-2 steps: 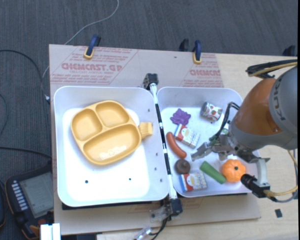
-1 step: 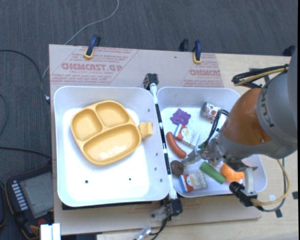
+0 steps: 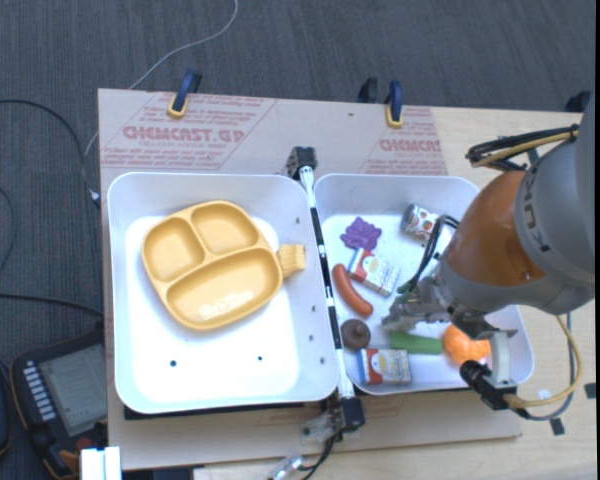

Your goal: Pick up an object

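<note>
Dark grey carpet surrounds a plywood bench (image 3: 280,133) clamped at its far edge, bearing two shallow white bins side by side. Biggest thing on it, left bin (image 3: 130,368), holds a yellow divided plate (image 3: 212,263) lying flat near the bin's centre, its small tab at 3 o'clock, apparently just parked out of the way. Right bin (image 3: 445,183) carries the pickable clutter, crowded into the half nearest the divider, so a descent there has several candidates. Grey arm with orange band (image 3: 500,243) comes in from 3 o'clock and covers that bin's right half. Gripper (image 3: 412,308) is low over the toys, its metal fingers look slightly apart with nothing visibly between them, so no grasp yet by my read. Green stick (image 3: 415,341) lies just at the gripper's 6 o'clock, likeliest target, with an orange toy (image 3: 463,348) touching its 3 o'clock end. Red and white carton (image 3: 385,366) sits at 7 o'clock of the gripper, a second carton (image 3: 378,273) at 10 o'clock. Red sausage (image 3: 349,288) lies slanted along the divider. Purple grape toy (image 3: 361,234) is at 11 o'clock. Small can (image 3: 418,222) is at 12 o'clock, partly under the arm. Brown donut (image 3: 356,334) sits at 8 o'clock by the divider
</note>
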Controlling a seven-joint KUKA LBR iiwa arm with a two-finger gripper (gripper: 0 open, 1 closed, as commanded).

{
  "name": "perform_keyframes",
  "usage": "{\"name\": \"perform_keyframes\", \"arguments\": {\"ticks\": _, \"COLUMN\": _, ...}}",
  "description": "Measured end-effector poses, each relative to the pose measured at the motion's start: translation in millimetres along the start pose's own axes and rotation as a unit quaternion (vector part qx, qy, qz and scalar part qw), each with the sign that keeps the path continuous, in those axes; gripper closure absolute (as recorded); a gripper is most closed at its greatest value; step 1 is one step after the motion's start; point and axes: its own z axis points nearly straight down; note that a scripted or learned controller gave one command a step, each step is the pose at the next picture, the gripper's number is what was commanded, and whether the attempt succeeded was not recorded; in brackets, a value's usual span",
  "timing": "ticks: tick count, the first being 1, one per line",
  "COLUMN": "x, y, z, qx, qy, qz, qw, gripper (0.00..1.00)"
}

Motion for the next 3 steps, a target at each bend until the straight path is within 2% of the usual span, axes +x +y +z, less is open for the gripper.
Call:
{"name": "perform_keyframes", "arguments": {"ticks": 1, "x": 0, "y": 0, "z": 0, "qx": 0.0, "qy": 0.0, "qz": 0.0, "qw": 1.0, "gripper": 0.0}}
{"name": "perform_keyframes", "arguments": {"ticks": 2, "x": -9, "y": 110, "z": 9, "qx": -0.001, "qy": 0.001, "qz": -0.002, "qw": 1.0, "gripper": 0.0}}
{"name": "perform_keyframes", "arguments": {"ticks": 3, "x": -10, "y": 110, "z": 1, "qx": 0.001, "qy": 0.0, "qz": -0.003, "qw": 1.0, "gripper": 1.0}}
